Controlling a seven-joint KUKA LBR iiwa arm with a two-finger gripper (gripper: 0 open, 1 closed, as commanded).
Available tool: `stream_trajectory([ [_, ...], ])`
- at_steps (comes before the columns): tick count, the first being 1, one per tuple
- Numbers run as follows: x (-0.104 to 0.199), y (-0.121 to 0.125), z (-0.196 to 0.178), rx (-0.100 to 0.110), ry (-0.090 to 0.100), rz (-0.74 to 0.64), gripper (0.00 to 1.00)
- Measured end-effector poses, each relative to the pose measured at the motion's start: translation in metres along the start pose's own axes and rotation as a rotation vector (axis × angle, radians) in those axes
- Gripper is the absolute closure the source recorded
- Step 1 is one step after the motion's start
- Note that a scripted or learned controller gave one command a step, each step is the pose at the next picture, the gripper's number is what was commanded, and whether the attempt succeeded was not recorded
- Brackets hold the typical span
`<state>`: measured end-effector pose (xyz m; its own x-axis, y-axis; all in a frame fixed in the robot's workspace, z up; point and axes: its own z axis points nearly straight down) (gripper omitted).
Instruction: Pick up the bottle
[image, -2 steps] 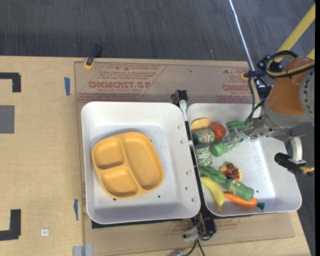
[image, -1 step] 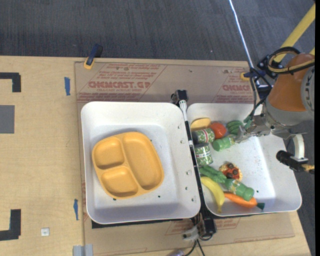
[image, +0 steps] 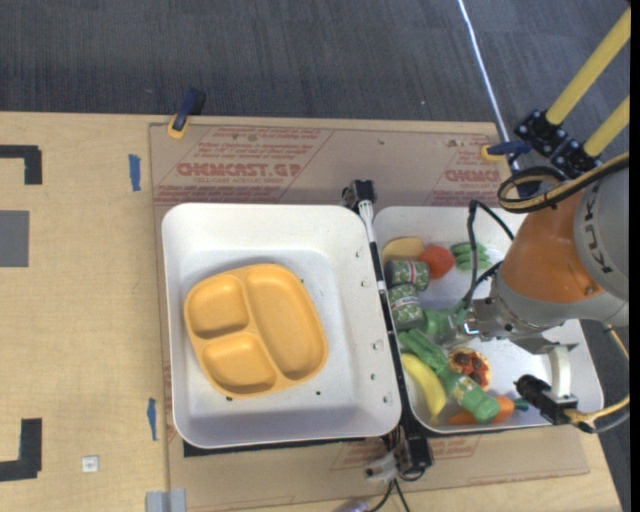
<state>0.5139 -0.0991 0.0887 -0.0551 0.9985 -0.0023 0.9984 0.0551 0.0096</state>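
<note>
A green bottle (image: 476, 398) with a red and orange label lies on its side near the front of the right bin (image: 585, 385), among other toy foods. My gripper (image: 471, 322) reaches down into this bin from the right, below the orange band of the arm. It hangs just behind and above the bottle's labelled end. I cannot make out whether it touches the bottle.
The right bin also holds two green cans (image: 406, 285), a red tomato (image: 437, 261), a banana (image: 426, 386), green vegetables (image: 424, 347) and a leafy green piece (image: 470, 254). A yellow divided plate (image: 256, 327) lies in the left bin (image: 190, 240). Cables hang by the arm.
</note>
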Motion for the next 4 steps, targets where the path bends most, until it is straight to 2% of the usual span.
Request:
stream_trajectory([
  [1,0.002,0.0,0.001,0.0,0.003,-0.002,0.0],
  [2,-0.002,0.001,-0.01,-0.007,-0.007,0.001,1.0],
  [3,-0.002,0.001,-0.01,-0.006,-0.007,0.001,0.0],
  [4,0.001,0.07,0.001,0.003,-0.001,0.131,0.0],
])
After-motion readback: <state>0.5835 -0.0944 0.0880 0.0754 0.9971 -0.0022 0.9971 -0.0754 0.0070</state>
